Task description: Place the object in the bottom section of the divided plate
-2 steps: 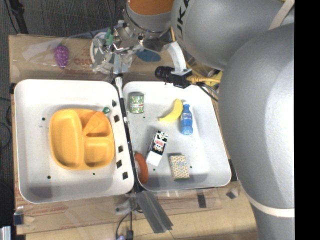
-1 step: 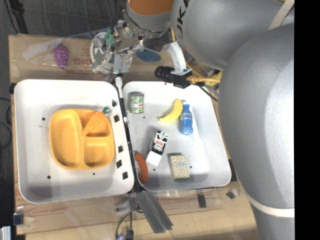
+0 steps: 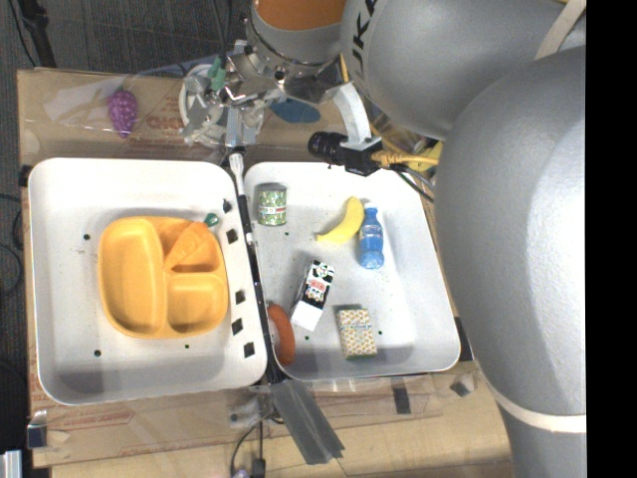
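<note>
A yellow divided plate [image 3: 129, 277] lies in the left bin [image 3: 60, 366]. It has a long section on the left and two smaller ones on the right. An orange piece with a green tip [image 3: 194, 245], like a carrot, rests in the upper right section. The lower right section [image 3: 194, 302] holds nothing. My gripper [image 3: 231, 108] hangs above the back edge of the bench, just behind the gap between the two bins and apart from every object. Clutter and the wrist hide its tips.
The right bin [image 3: 418, 267] holds a green-labelled can [image 3: 271, 206], a banana [image 3: 341, 221], a blue bottle [image 3: 370, 238], a milk carton [image 3: 314, 293], a patterned box [image 3: 356, 331] and a brown-orange object [image 3: 283, 333] against its left wall. Purple grapes [image 3: 122, 111] lie on the bench behind the left bin.
</note>
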Tool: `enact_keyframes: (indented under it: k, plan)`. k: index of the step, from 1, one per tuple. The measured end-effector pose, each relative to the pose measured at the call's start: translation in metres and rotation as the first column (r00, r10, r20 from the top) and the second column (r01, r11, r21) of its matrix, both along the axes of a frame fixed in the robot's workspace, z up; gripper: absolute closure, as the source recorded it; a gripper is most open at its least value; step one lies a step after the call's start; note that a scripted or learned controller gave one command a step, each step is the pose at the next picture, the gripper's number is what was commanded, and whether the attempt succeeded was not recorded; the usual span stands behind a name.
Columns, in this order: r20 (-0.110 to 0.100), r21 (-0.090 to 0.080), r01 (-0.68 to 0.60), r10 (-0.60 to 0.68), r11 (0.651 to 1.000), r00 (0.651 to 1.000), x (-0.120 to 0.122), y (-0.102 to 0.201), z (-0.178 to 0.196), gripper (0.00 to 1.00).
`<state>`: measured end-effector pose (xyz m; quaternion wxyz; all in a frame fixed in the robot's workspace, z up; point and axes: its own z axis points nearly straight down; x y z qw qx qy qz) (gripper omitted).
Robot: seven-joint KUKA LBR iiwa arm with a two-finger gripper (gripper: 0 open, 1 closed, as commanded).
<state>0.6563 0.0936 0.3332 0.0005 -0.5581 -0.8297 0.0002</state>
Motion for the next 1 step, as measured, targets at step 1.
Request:
enact_keyframes:
  k: [1]
  plan:
    - [0.000,0.000,0.000,0.000,1.000,1.000,0.0000,0.0000,0.0000,0.00]
